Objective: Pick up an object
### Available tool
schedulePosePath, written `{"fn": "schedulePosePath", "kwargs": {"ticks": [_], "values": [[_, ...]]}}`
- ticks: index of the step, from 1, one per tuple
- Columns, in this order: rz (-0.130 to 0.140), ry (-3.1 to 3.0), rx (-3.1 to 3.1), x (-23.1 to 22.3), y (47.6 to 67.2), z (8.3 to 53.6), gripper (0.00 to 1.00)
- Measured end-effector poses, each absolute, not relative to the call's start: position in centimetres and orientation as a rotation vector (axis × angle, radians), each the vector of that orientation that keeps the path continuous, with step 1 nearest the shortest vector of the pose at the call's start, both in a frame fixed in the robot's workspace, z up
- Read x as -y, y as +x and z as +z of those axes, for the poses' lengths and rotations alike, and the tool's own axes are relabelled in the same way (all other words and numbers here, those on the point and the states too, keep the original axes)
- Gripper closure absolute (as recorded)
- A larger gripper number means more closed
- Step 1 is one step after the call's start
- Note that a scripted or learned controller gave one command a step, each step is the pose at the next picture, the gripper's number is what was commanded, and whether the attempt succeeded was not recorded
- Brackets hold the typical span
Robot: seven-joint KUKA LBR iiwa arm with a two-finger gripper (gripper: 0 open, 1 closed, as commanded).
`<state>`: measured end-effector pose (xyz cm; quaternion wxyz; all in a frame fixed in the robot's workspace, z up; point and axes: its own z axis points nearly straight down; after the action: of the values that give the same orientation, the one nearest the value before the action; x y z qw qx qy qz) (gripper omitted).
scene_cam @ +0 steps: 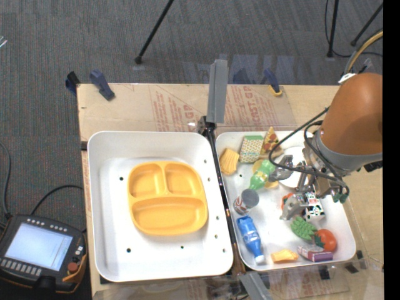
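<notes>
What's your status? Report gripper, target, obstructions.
Gripper low in right bin, over the toy pile. Nothing seen held. Dice, green toy, tomato crowd close. Yellow tray in left bin.

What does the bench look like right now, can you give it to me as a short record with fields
left bin: holds a yellow divided tray
right bin: cluttered with small toys
near edge of right bin: blue bottle, tomato
far corner of right bin: patterned green block
arm: reaches in from the right, over the right bin
gripper: low among the toys, grasp unclear
</notes>
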<state>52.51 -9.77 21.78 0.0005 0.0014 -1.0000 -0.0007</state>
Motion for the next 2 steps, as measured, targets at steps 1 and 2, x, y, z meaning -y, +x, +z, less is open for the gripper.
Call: {"fn": "schedulePosePath", "kwargs": {"ticks": [1,2], "values": [[-0.002,0.226,3.134,17.2,53.8,8.7,0.00],[-0.018,0.326,3.114,20.7,53.9,8.5,0.00]]}}
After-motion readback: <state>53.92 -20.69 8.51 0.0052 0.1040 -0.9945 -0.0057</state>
